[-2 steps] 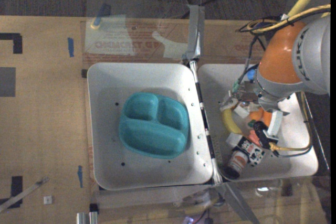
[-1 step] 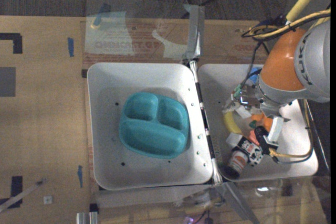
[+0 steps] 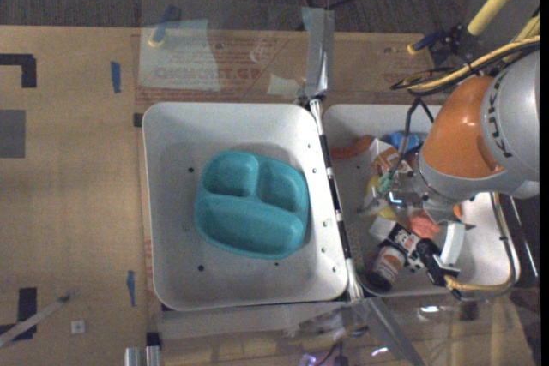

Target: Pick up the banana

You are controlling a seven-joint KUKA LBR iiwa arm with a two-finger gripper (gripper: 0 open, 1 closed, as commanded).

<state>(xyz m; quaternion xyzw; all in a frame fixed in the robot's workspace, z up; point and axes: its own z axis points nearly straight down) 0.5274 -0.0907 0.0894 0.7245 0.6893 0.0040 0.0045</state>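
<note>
Banana: can't pick it out w/ any certainty. The right bin point(image 3: 489, 257) holds a tight pile of small items under the arm point(image 3: 480, 133), and nothing there reads clearly as a banana, so shape, colour and exact spot can't be told. Gripper point(image 3: 418, 219) sits low over the middle of that pile, just below the orange band; open or closed, can't tell, and nothing is visibly held. In the pile: an orange-and-white packet point(image 3: 383, 157) toward the bin's upper left, something blue point(image 3: 403, 138) beside it, and a small brown bottle point(image 3: 388, 261) w/ a pale label at the lower left, label too small to read. Left bin point(image 3: 171, 150), centre of frame, holds a teal divided plate point(image 3: 252, 203) w/ three compartments. Writing: dark letters "KU" on the arm's grey shell at the right edge; faint reddish print on a clear sheet point(image 3: 214, 56) in the upper left, not legible.
</note>
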